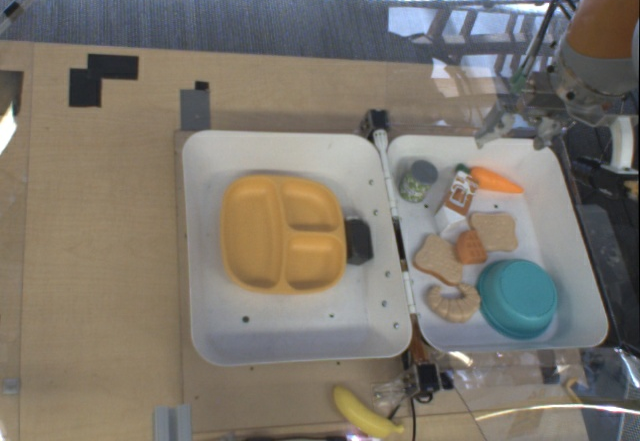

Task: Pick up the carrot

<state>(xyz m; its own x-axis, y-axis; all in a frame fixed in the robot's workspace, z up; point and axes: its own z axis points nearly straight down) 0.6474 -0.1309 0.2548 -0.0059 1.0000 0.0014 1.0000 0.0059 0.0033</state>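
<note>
- Lying near the far edge of the right bin [578,259], the orange carrot [496,181] points its tapered tip toward the bin's right wall, untouched by the arm.
- The gripper [520,125] hovers above the bin's far rim, just beyond the carrot — its 2 metal fingers look spread apart, with nothing between them.
- Above it, the grey arm [598,59] with its orange band [612,4] enters from the upper right.
- Just left of the carrot stands a small carton [459,194] in white and orange, and left of that sits a grey-green can [417,179].
- Below the carrot lie 2 slices of toast [494,231] and [440,259], with a small brown piece [470,247] between them.
- A teal bowl [517,298] rests at the near right of the bin, a curled pastry-like item [453,302] touching its left side.
- The left bin [210,329] carries a yellow divided plate [283,233] and a dark block [358,240] at the plate's right edge.
- A banana [364,413] lies on the wooden bench [90,279], in front of the bins.
</note>
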